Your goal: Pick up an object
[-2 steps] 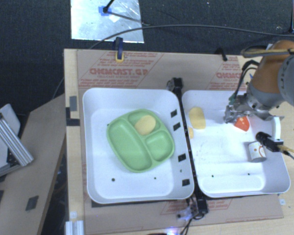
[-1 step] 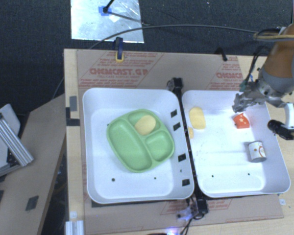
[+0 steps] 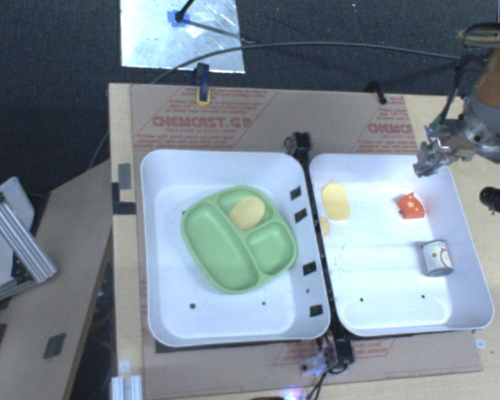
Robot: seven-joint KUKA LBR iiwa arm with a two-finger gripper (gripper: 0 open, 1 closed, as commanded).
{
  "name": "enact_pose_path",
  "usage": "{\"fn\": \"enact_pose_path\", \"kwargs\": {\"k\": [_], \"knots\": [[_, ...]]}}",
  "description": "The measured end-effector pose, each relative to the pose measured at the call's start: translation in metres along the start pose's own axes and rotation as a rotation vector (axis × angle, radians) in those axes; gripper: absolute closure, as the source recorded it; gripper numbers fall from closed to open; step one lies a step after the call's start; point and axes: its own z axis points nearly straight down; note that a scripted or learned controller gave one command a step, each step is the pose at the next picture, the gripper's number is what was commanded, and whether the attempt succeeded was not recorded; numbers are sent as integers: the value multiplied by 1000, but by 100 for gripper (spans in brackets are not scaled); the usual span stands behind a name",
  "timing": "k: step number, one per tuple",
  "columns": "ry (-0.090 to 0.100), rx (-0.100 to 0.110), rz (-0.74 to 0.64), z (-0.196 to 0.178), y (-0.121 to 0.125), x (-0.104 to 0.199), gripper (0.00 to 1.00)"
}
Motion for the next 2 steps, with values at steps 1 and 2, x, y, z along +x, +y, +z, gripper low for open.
{"fn": "enact_pose_path", "kwargs": {"k": [1, 2], "knots": [[0, -2, -2, -64, -2, -4, 100], [4, 5, -8, -66, -4, 51, 100]]}}
